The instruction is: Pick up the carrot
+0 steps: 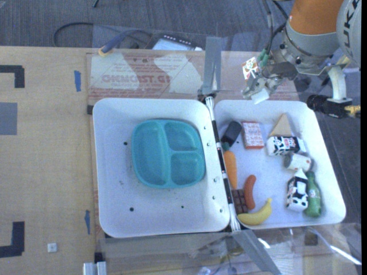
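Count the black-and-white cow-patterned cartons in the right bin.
2. One cow-patterned carton lies near the bin's far side, below the tan wedge. The other sits at the near right, beside the green bottle.

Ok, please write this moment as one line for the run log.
task: pick carrot | gripper: above right bin's far edge | carrot: in right bin, by left wall, untouched | status: not picked

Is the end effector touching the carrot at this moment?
Apart. The camera view shows the end effector above the right bin's far rim, while the carrot lies by the bin's left wall, white floor between them.
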`<state>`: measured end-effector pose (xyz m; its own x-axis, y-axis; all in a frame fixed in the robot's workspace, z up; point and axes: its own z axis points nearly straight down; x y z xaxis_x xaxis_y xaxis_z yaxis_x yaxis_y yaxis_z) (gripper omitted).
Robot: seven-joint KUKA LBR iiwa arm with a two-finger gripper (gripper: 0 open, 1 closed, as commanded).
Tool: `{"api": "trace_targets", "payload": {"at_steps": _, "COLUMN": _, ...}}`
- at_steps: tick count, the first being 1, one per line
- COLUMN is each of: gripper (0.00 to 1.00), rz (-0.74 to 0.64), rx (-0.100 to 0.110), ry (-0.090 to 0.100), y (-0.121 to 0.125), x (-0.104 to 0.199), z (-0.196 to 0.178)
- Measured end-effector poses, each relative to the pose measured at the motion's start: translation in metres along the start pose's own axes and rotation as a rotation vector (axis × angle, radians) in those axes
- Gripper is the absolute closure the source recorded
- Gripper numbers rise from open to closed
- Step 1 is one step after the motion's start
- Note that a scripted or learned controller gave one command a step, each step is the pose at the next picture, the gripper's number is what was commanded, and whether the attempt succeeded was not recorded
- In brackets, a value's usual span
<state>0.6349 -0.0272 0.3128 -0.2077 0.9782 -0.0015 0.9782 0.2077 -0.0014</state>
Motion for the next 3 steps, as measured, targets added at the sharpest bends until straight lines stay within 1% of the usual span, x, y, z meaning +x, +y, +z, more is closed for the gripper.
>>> {"api": "trace_targets", "payload": {"at_steps": 1, "gripper": 1.00, "rz": -0.429, "rx": 0.001, "ry": 0.002, "y": -0.019, "x": 0.010, "z": 0.059}}
{"api": "trace_targets", "payload": {"at_steps": 2, "gripper": 1.00, "rz": -0.509, "rx": 0.000, "ry": 0.003, "y": -0.061, "x": 0.013, "z": 0.089}}
{"api": "trace_targets", "payload": {"at_steps": 3, "gripper": 1.00, "rz": -0.351, "rx": -0.002, "ry": 0.000, "y": 0.034, "x": 0.032, "z": 0.108}}
